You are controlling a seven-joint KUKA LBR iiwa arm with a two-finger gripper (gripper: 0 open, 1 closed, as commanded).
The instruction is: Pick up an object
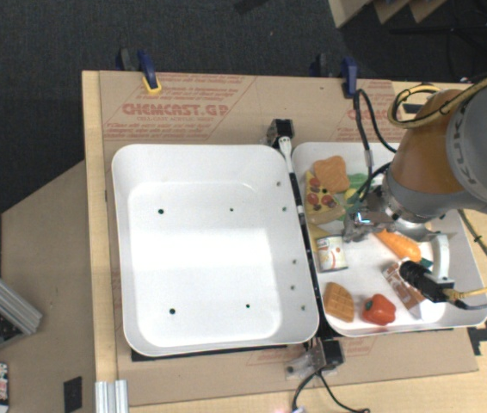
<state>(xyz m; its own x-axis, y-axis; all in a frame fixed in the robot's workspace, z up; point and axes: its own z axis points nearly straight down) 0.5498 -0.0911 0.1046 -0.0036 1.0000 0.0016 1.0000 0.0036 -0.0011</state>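
The gripper (360,219) hangs low over the right bin (463,317), and whether it grips anything I cannot tell from up here. Just beside it, toward the bin's middle, lies the orange carrot toy (398,246). It looks light, stiff and a touch slick, so I would pinch it across the thick middle. The left bin (132,166) waits alongside.
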